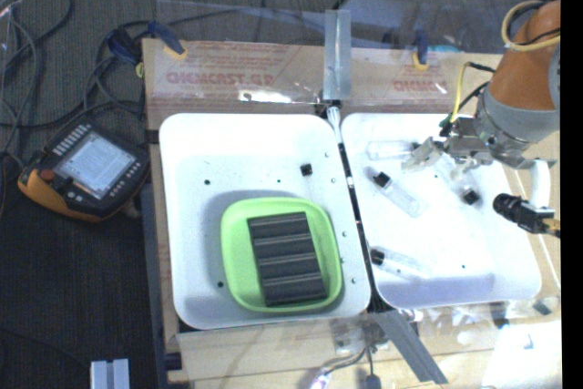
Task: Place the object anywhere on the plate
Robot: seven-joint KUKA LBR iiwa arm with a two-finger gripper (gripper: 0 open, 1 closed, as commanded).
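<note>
In the camera view, a green plate (pixel 235 223) is sitting in the near half of the left bin (pixel 196 159). It is square with rounded corners and a raised rim. A dark grey block (pixel 287 258) is lying flat on the plate's middle and covering most of its floor. The block is rectangular and crossed by ridges that split its top into about four bands. Its long side is running from the plate's far edge to its near edge, tilted slightly.

A small black piece (pixel 306 169) is resting on the bin floor just beyond the plate's far edge.

To the right of the plate, the right bin (pixel 455 269) is holding several clear tubes with dark ends. One tube (pixel 396 261) is lying level with the plate, and another (pixel 397 193) is lying farther back.

The gripper (pixel 428 150) is hanging over the far part of that right bin, well apart from the plate and the block. Whether it is open or closed cannot be told. The arm (pixel 528 77) is reaching in behind it, its orange band showing.

Well to the left of the plate, off the bench, a handheld control unit (pixel 86 170) is lying on the dark floor.
</note>
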